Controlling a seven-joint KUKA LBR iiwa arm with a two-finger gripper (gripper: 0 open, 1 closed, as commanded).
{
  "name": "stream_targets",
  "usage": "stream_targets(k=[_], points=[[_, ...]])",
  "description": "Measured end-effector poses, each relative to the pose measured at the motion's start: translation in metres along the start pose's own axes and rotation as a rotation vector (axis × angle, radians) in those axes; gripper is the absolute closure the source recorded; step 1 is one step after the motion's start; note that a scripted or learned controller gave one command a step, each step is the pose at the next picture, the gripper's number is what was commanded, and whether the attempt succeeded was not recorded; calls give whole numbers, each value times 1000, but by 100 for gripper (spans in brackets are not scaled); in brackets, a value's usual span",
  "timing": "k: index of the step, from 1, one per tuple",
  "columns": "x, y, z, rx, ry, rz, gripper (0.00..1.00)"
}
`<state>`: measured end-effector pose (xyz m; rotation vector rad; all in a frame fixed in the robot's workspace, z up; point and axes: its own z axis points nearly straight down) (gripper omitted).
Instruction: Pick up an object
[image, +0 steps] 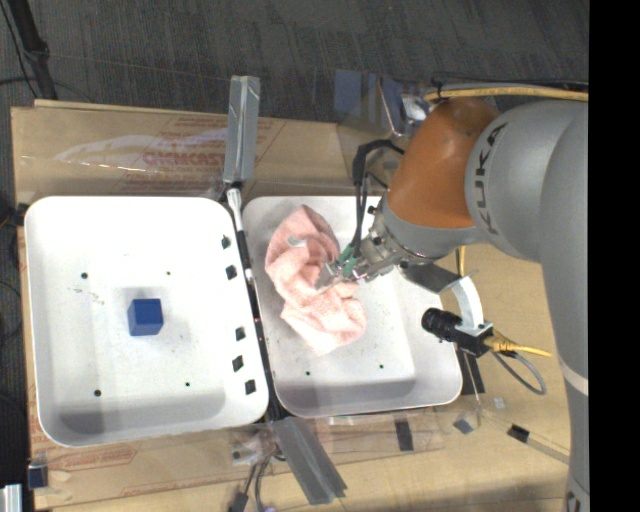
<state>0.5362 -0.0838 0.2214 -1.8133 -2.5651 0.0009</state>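
The arm (500, 190) comes in from three o'clock, its orange band (440, 165) sitting above the far side of the right bin (400, 385). Below the band, the gripper (338, 274) is down on a crumpled pink cloth (312, 285), touching it near the cloth's three o'clock edge. How wide the gripper stands cannot be told, because its tips are small and lost against the folds, and nothing shows whether any cloth is caught. The cloth lies in the right bin, toward that bin's nine o'clock side and close to the wall it shares with its neighbour, running from about the bin's eleven o'clock corner down past its middle. Part of it is bunched up high under the gripper, and a flatter flap spreads toward six o'clock. In the left bin (60, 400), a small blue block (146, 316) sits flat on the floor, a little to the nine o'clock side of that bin's middle, well apart from the cloth and the gripper. Both bins rest on a brown cardboard sheet (110, 140). A yellow cable (520, 350) runs beside the right bin at four o'clock.
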Motion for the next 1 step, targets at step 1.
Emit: stream_targets(k=[1], points=[[48,32,10,3,2,-276,100]])
